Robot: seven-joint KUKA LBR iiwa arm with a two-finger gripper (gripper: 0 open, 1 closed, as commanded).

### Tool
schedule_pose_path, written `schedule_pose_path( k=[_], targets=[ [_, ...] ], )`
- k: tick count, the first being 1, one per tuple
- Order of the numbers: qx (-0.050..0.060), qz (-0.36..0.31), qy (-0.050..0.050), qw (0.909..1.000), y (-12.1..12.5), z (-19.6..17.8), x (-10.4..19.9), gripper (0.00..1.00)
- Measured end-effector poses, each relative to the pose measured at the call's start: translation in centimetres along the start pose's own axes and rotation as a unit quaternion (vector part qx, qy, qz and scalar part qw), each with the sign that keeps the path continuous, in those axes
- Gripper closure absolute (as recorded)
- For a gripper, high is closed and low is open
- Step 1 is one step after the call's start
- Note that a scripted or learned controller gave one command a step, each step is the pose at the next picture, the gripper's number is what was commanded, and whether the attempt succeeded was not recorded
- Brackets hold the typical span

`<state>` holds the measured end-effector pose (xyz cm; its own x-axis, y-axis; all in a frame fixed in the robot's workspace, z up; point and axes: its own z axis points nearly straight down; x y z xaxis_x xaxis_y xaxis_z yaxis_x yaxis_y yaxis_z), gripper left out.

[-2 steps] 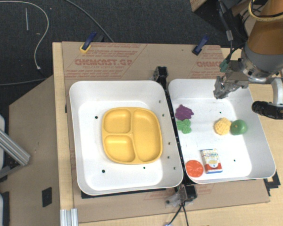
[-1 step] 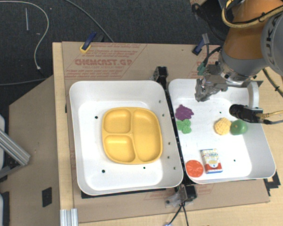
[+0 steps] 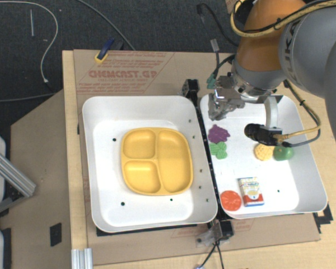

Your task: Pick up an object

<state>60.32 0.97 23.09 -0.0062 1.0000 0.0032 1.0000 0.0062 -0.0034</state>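
My gripper (image 3: 217, 112) hangs over the far left part of the right bin (image 3: 302, 198), just above a purple grape bunch (image 3: 218, 133). A green toy piece (image 3: 217, 149) lies right below the grapes. Further right sit a yellow round piece (image 3: 262, 152) and a green ball (image 3: 283, 153). Near the bin's front are a red disc (image 3: 231, 200) and a small white carton (image 3: 250, 191). Nothing shows between the fingers.
The left bin (image 3: 101, 122) holds a yellow three-compartment plate (image 3: 157, 161). Both bins rest on a cardboard sheet (image 3: 129, 72). The grey arm with its orange band (image 3: 269, 21) comes in from the upper right over the right bin.
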Motion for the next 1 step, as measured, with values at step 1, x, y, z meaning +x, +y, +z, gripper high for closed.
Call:
schedule_pose_path(
  k=[1],
  targets=[
    [0.001, 0.000, 0.000, 1.0000, -0.52, 1.17, 5.45, 1.00]
  ],
)
